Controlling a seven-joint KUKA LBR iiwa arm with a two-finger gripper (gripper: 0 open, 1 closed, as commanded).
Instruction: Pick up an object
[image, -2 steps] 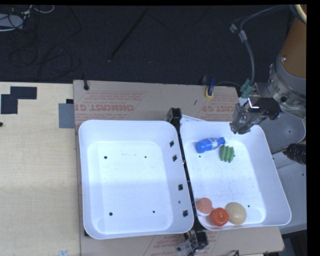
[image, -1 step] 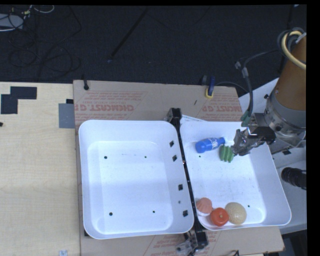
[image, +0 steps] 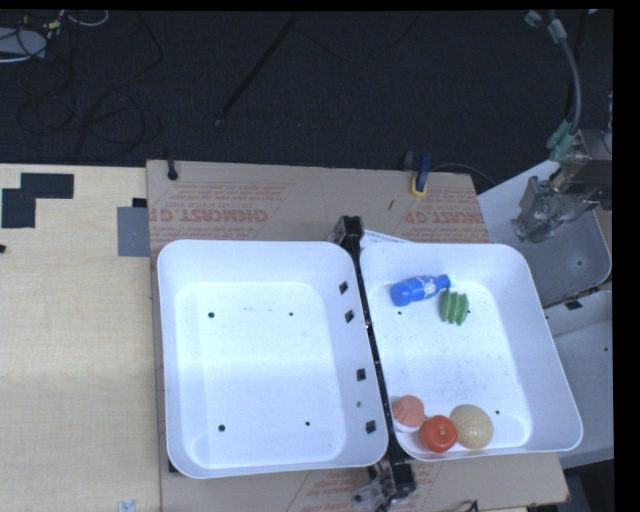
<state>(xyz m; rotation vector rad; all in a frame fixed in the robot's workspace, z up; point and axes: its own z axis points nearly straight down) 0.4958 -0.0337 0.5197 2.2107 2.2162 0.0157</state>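
Approach step judged not begun: gripper (image: 540, 215) parked beyond right white bin (image: 535, 300), finger state indeterminate. Blue plastic bottle (image: 418, 289) lying beside green ridged item (image: 454, 306). Next: descent over bottle

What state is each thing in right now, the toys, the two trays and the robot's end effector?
Blue bottle: lying on its side in the right bin.
Green ridged piece: lying beside the bottle.
Red ball: resting in the near corner, touching its neighbours.
Pink piece: against the bin's wall.
Tan ball: resting beside the red ball.
Left bin: sitting flat.
End effector: raised outside the bins, holding nothing visible.
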